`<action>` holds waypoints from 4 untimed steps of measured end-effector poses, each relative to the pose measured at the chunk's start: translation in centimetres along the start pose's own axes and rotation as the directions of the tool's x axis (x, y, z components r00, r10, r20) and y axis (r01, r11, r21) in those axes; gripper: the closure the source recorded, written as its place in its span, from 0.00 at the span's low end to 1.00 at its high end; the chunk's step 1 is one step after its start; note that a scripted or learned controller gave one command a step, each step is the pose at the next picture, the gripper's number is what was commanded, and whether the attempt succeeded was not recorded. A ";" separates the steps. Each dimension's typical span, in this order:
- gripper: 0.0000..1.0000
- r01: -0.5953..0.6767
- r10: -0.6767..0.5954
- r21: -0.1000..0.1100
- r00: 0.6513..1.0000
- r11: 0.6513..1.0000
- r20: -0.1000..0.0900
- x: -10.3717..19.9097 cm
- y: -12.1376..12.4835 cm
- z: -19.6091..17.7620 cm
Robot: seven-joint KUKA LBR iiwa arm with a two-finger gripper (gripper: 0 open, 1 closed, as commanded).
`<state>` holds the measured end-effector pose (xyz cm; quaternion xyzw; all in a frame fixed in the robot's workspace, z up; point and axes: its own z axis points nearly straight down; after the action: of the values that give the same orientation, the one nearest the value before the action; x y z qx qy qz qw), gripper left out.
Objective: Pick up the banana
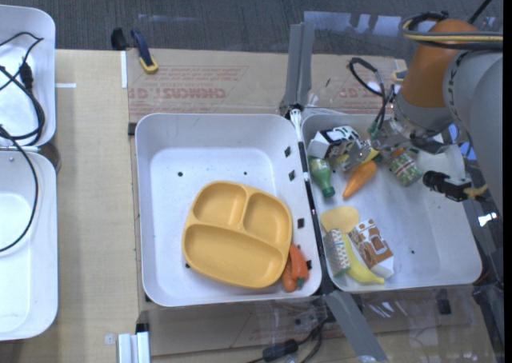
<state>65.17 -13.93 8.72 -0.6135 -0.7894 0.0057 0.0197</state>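
The banana (364,273) lies yellow and curved in the right bin (436,233), close to its front wall, partly under a brown-and-white packet (373,245). My gripper (353,152) hangs low at the far-left part of the same bin, well behind the banana. It is right over the thick end of an orange carrot (359,178) and beside a green bottle (322,177). Nothing from the bin is seen lifted.
Around the banana are a striped wrapper (336,248) and a flat pale yellow piece (340,217). A small can (405,166) lies behind the carrot. The left bin (160,193) holds a yellow divided plate (238,232) and a second carrot (295,267).
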 end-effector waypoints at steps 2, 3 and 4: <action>0.00 -0.512 0.511 -0.015 0.859 0.859 -0.010 -6.5 -1.0 -0.4; 0.00 -0.565 0.565 -0.013 0.825 0.825 -0.009 -6.3 -1.0 -0.3; 0.00 -0.517 0.517 -0.019 0.856 0.856 -0.004 -6.3 -1.0 -0.3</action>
<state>65.77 -20.28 8.86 -0.8029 -0.5960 0.0034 0.0112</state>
